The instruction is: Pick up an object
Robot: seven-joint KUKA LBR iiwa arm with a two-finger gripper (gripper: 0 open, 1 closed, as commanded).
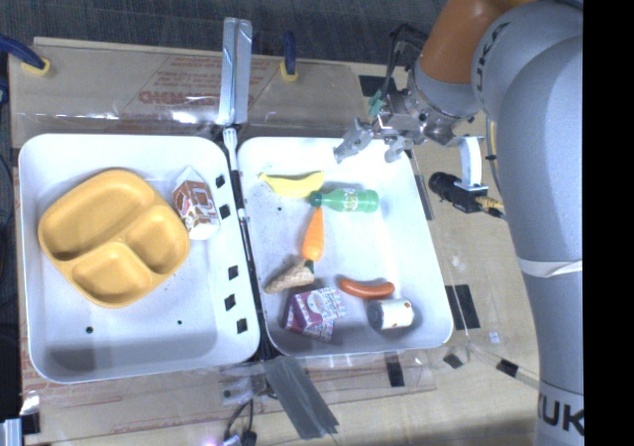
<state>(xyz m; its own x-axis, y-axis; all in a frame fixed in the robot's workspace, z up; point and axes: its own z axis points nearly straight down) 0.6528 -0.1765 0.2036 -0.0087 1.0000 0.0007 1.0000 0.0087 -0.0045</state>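
My gripper (371,148) hangs over the far edge of the right bin (428,266), its two fingers spread open with nothing between them. Just below and left of it lie a yellow banana (292,182) and a green bottle (345,200) on its side. An orange carrot (313,234) points toward the near side. Further forward are a tan wedge-shaped piece (287,279), a red sausage (367,287), a red-and-white packet (315,312) and a small white-and-brown can (394,314).
The left bin (40,335) holds a yellow divided tray (112,234) and a small brown-and-white carton (195,204) by the dividing wall. A metal post (236,67) stands behind the gap between the bins. The grey arm (535,137) fills the right side.
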